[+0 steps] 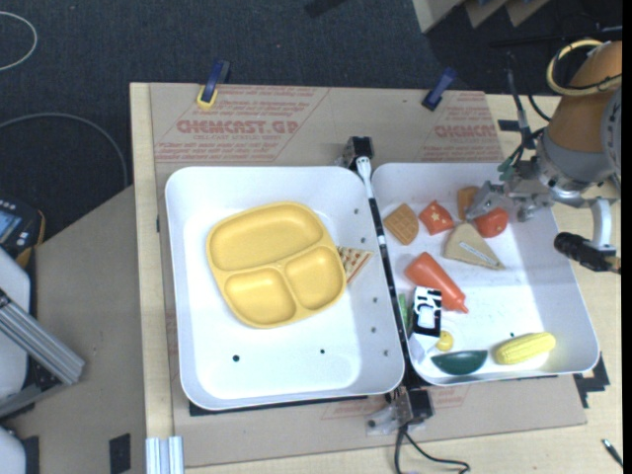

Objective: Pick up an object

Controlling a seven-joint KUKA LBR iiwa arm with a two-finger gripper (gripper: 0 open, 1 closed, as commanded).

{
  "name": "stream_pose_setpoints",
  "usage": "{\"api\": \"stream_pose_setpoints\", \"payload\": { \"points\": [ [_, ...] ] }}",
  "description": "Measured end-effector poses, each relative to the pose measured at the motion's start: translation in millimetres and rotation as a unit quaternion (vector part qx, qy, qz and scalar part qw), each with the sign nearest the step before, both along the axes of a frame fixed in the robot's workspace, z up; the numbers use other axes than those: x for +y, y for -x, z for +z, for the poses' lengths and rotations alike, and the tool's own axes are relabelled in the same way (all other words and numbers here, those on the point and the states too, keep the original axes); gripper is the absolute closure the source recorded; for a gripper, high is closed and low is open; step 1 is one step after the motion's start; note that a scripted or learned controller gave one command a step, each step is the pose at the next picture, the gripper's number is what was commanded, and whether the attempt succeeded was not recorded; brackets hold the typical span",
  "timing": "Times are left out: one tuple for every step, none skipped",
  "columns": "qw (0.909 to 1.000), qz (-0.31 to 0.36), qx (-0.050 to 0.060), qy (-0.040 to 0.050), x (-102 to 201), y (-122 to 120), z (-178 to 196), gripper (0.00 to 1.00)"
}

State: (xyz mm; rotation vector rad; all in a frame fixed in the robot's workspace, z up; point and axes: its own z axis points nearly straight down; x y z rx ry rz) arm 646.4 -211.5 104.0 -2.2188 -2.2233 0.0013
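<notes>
**A:** So where's the end effector (492,203) at? It's low over the far part of the right bin (565,309), right by a red tomato-looking piece (493,223).

**B:** Grabbing it? Honestly can't tell, the fingertips blur into the toys there.

**A:** Rest of that bin: a cracker (401,223), a red pepper bit (435,216), a pale wedge (472,250), a carrot (436,278), a black-and-white card (427,311), corn (523,347) and a dark green piece (459,361) near the front.

**B:** Left bin (197,215) has the yellow divided plate (276,263), with a waffle piece (354,261) touching its right edge.
</notes>
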Motion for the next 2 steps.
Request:
{"api": "stream_pose_setpoints", "payload": {
  "points": [
    [1.0000,0.000,-0.003,-0.0005,1.2,-3.0,-15.9,0.00],
    [1.0000,0.001,-0.002,0.0001,1.3,-1.8,-7.2,1.00]
  ]
}}
